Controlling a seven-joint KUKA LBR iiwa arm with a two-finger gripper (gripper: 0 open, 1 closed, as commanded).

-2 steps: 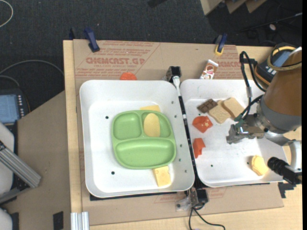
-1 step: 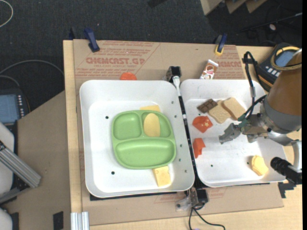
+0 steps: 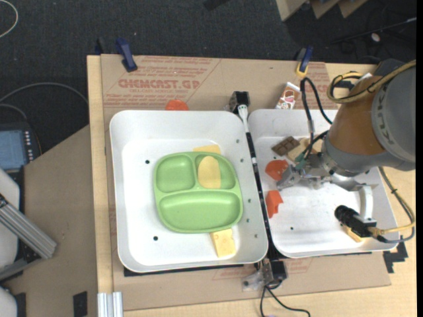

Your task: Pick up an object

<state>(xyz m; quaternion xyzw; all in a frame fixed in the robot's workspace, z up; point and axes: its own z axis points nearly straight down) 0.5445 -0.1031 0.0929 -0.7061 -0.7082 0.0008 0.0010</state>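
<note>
- Claw (image 3: 295, 175): hung low in the right bin (image 3: 317, 243); its state could not be told.
- Orange piece (image 3: 276, 169): lay just left of the claw.
- Second orange piece (image 3: 273, 203): below it, near the bin's left wall.

One fixed camera high above the bench (image 3: 198, 78), angled down, both bins (image 3: 132, 177) in frame, arm (image 3: 370, 124) entering right.

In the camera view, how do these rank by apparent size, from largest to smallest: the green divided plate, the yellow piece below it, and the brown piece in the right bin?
1. green divided plate, by far the largest.
2. yellow piece.
3. brown piece, only slightly smaller than the yellow one, so their order is uncertain.
</note>
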